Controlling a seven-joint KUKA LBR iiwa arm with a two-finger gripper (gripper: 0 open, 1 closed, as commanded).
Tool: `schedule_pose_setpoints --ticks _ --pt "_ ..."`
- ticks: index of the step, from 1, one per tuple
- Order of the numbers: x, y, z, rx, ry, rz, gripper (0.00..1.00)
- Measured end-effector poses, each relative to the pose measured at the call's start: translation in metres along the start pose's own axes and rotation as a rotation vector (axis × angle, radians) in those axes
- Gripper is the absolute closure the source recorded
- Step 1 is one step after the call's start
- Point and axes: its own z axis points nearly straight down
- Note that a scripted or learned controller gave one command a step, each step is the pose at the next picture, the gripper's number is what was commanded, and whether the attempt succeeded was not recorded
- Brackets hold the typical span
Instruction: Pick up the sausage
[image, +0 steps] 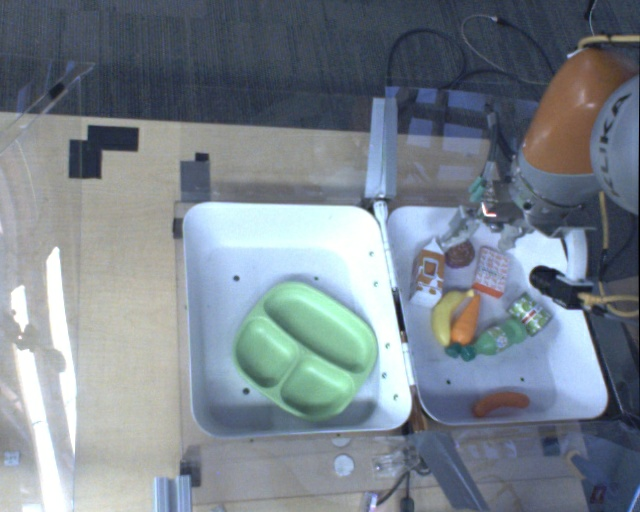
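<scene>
While the arm (585, 110) reaches in from the right of the camera view, its end effector (487, 232) sits over the rear part of the right bin (565, 385). Fingers look spread apart, w/ nothing seen between them.

Task item: sausage (500, 403), reddish-orange, lies flat near the front wall of the right bin, roughly parallel to that wall. It is alone there, apart from the other contents and well apart from the end effector.

Other contents, right bin:
- Small brown round item (460, 254), just below the left-hand finger; contact cannot be judged.
- Red-and-white box (490, 271), beside the brown item, on its right.
- Orange-and-white carton (428, 276), near the bin's left wall.
- Banana (445, 316) and carrot (466, 318), side by side at mid-bin, touching or nearly so.
- Green bottle-like item (492, 340), lying just in front of the carrot; exact type unclear.
- Green can (529, 315) on its side, to the right of that group.

Left bin (225, 245): one green divided plate (305, 348), three compartments, tilted, toward the front centre.

Both bins rest side by side on the pale wood table (120, 300).
</scene>
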Motion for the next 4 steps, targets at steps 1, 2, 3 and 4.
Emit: schedule_pose_setpoints --ticks 1,2,3,4 --pt "-0.008 0.035 0.087 -0.031 -0.006 -0.204 0.00" --pt "-0.089 0.051 0.032 -0.007 -0.004 -0.250 0.00" --pt "-0.116 0.051 -0.024 -0.009 -0.007 -0.448 0.00" --pt "-0.115 0.051 0.002 -0.005 -0.004 -0.812 0.00"
